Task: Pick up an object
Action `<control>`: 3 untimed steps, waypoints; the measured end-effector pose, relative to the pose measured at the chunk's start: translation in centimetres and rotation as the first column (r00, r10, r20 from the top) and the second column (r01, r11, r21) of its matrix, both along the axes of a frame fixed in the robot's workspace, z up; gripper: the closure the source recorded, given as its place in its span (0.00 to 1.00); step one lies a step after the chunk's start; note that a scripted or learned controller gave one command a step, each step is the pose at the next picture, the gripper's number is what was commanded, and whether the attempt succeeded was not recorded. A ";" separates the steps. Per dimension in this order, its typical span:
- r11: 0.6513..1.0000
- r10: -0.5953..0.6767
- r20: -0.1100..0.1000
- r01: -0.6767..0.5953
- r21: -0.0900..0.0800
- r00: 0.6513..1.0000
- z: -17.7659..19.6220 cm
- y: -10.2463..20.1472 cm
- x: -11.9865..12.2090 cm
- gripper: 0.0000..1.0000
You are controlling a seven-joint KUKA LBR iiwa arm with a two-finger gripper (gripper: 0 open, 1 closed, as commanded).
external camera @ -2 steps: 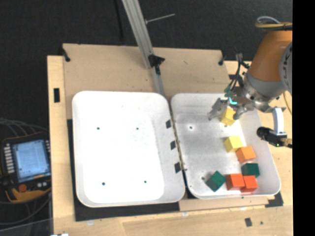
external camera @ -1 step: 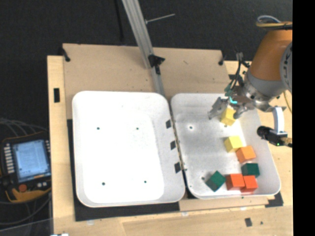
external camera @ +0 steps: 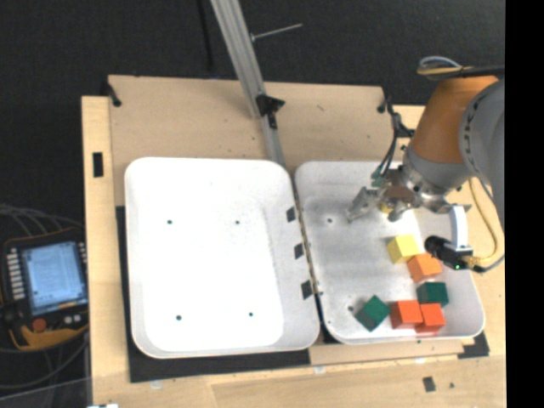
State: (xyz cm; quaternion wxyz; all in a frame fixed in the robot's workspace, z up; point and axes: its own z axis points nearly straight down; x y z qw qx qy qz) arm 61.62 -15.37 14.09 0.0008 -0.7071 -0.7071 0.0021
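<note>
Several small blocks lie in the right bin (external camera: 340,253). A yellow block (external camera: 404,247) sits near its right side, with an orange block (external camera: 424,267) just below it. Lower down are a dark green block (external camera: 434,292), two orange-red blocks (external camera: 417,314) side by side, and a green block (external camera: 371,312) to their left. My gripper (external camera: 367,202) hangs over the upper middle of the right bin, up and to the left of the yellow block. Its fingers are spread apart and nothing is between them.
The left bin (external camera: 212,253) lies beside the right one. A slanted metal pole (external camera: 246,66) rises from behind the bins. A handheld screen unit (external camera: 47,279) sits off the bench at the far left. The arm (external camera: 450,134) enters from the right.
</note>
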 end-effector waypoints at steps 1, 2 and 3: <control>1.000 -0.002 0.005 0.002 -0.002 1.000 -4.5 -0.2 0.0 0.00; 1.000 -0.006 0.011 0.006 -0.001 1.000 -3.2 -0.2 0.2 1.00; 1.000 -0.003 0.010 0.003 0.001 1.000 1.5 -0.6 -0.4 1.00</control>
